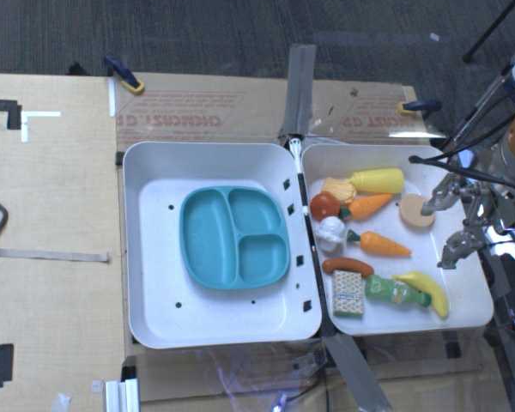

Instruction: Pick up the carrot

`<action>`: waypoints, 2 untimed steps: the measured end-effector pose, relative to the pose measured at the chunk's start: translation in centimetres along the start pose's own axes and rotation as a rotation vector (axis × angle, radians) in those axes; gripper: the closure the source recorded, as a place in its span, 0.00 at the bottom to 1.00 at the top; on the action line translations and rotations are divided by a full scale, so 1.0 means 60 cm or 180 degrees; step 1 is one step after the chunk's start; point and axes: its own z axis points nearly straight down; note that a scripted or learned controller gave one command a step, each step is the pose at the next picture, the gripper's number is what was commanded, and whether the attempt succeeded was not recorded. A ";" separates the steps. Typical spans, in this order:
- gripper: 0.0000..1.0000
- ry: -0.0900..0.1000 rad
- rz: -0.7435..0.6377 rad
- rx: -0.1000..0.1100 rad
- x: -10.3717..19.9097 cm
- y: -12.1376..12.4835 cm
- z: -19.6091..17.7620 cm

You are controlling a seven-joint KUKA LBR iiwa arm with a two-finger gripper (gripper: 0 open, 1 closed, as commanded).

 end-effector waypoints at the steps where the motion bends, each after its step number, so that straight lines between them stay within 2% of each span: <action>1: 0.00 -0.0003 -0.0338 0.0000 -0.111 0.034 0.275; 2: 0.00 0.0000 0.0457 -0.0001 -0.118 0.089 0.278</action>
